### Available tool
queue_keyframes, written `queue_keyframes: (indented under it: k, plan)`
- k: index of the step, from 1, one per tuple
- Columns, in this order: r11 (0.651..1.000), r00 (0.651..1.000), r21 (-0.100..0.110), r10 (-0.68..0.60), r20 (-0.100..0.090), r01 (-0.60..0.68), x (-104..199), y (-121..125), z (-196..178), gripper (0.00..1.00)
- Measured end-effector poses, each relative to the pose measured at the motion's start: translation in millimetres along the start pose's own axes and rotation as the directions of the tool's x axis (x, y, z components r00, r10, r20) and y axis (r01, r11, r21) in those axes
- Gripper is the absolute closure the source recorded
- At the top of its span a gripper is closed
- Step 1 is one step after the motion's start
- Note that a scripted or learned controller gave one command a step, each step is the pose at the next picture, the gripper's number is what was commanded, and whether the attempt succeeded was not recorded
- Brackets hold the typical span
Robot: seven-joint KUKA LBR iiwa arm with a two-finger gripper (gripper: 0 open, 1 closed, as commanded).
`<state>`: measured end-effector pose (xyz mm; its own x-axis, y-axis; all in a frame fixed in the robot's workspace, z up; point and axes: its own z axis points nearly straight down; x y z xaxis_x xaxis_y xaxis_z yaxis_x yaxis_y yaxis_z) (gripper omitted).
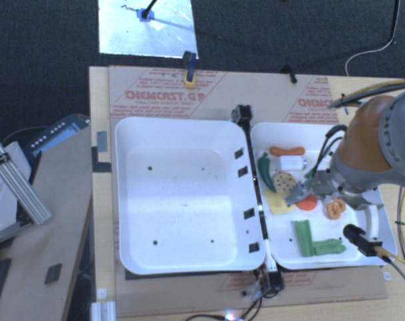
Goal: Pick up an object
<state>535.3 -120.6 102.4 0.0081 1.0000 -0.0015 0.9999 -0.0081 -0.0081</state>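
Right bin (383,236), right of centre in the frame: hot dog (287,151) and white block (291,164) at top, green pepper (264,172) along the left wall, brown speckled cookie (281,180), yellow slab (278,204) beneath it, red disc (308,204), pretzel (335,209) toward the right, green L-shaped piece (313,241) at bottom. Left bin (182,192), centre of the frame, sits beside it. Gripper (297,194) hangs low over the cookie and yellow slab, just left of the red disc; whether its jaws are spread, closed or holding anything cannot be told.
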Motion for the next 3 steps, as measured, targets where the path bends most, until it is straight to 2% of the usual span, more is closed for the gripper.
queue_keyframes:
  k: [1, 2, 3]
  plan:
    - [1.000, 1.000, -0.005, -0.004, 0.001, 0.004, -58, -16, 19, 0.00]
    - [1.000, 1.000, -0.014, -0.019, -0.002, 0.019, 12, 41, 17, 0.00]
    - [1.000, 1.000, -0.006, -0.006, -0.002, 0.006, 1, -22, 18, 0.00]
